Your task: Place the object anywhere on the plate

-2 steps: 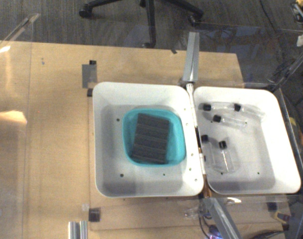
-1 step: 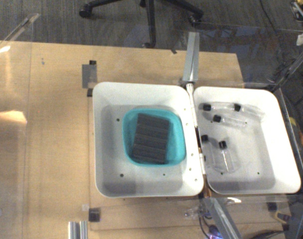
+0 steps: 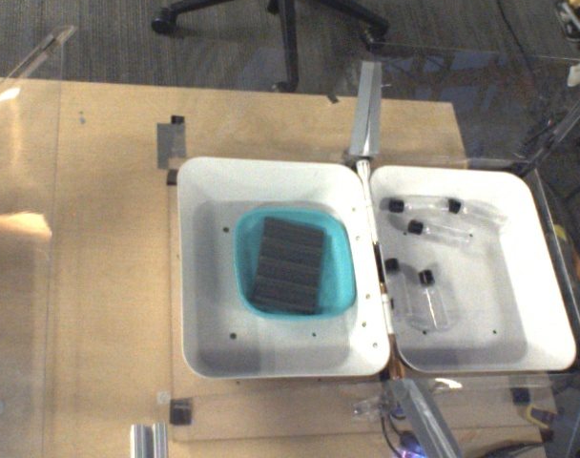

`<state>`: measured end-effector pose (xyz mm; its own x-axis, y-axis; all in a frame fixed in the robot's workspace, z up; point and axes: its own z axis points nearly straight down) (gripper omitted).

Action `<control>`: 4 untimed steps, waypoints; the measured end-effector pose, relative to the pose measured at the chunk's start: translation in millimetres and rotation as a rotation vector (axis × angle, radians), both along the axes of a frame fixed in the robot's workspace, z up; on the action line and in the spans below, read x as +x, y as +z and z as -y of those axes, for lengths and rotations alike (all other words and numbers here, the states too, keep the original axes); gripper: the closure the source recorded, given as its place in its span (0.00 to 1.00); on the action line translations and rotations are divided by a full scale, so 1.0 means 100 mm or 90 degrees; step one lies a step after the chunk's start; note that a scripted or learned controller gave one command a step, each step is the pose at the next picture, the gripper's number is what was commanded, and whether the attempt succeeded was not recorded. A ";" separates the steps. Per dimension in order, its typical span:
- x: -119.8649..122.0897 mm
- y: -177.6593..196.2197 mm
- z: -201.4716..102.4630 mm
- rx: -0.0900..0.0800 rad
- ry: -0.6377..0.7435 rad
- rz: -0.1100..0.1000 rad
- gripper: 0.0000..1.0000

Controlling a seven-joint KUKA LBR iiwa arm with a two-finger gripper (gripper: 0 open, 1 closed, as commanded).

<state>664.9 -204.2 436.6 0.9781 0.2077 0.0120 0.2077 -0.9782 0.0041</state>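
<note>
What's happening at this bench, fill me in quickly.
Nothing is being handled at this moment. In the left bin a dark ribbed block lies on a teal plate, so the placing job looks done. The right bin holds several clear vials with black caps, scattered and lying loose. Both bins sit side by side on the wooden bench, and an office chair base stands on the floor beyond it.
</note>
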 end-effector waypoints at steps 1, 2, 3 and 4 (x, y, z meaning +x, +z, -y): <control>0.00 0.00 0.00 0.000 0.001 -0.001 0.00; -0.01 -0.01 0.00 0.001 0.000 -0.001 0.00; -0.01 -0.01 0.00 0.001 0.000 -0.001 0.00; 0.00 0.00 0.00 0.001 0.000 0.000 0.00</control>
<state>664.7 -204.1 436.4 0.9782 0.2074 0.0119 0.2074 -0.9783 0.0028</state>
